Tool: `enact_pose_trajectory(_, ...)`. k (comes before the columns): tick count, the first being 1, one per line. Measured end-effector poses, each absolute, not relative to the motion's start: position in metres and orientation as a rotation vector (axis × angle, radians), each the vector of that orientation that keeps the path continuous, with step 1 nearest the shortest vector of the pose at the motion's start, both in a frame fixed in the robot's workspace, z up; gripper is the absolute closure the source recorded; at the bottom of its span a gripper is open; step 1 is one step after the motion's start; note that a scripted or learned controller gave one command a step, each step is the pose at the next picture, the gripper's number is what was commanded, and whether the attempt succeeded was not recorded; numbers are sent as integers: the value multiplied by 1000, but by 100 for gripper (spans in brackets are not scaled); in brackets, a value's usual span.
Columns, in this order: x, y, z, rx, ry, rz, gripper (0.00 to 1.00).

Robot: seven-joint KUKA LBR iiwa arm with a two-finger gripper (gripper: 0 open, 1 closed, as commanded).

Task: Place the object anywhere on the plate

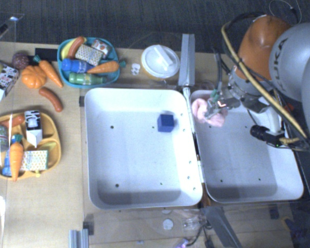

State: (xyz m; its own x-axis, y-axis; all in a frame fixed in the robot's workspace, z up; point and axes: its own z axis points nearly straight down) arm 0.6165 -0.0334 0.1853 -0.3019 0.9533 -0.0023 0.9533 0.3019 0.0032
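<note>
Gripper (215, 104) sits over the far-left corner of the right white shallow bin (258, 190), directly above the round pink plate (201, 110). Can't tell what the gripper is doing, or whether it holds anything. Small blue cube (166, 122) lies in the left white shallow bin (124, 190), far-right area, well apart from the plate.

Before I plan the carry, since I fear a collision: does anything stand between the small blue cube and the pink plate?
Yes. The blue cube lies in one white bin and the pink plate in the other white bin, so their adjoining raised rims run between them. The gripper is also over the plate.
</note>
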Motion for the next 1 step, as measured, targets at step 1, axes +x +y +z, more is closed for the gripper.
enact_pose_trajectory(1,618,-32,225,1845,2539,3,100)
